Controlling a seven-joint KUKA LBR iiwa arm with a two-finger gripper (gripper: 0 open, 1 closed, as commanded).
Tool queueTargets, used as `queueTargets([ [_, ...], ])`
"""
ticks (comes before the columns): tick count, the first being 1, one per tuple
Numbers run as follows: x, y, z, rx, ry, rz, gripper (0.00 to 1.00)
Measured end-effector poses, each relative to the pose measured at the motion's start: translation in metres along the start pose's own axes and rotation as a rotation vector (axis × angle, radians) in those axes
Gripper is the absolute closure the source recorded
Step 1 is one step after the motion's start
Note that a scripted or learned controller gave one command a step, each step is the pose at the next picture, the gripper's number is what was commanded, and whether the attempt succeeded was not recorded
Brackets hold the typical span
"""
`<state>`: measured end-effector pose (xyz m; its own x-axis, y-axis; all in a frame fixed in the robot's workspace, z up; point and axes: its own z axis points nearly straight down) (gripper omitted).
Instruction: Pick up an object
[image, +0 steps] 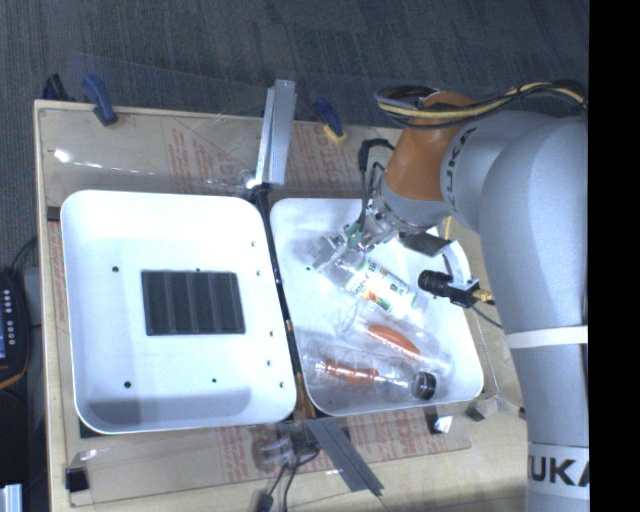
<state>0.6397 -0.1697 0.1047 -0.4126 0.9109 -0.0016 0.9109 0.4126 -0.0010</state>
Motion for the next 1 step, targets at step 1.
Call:
queueTargets([
  [1,0.0456,0.0400,-0.0976,0.000,0.001,-0.107,1.00],
])
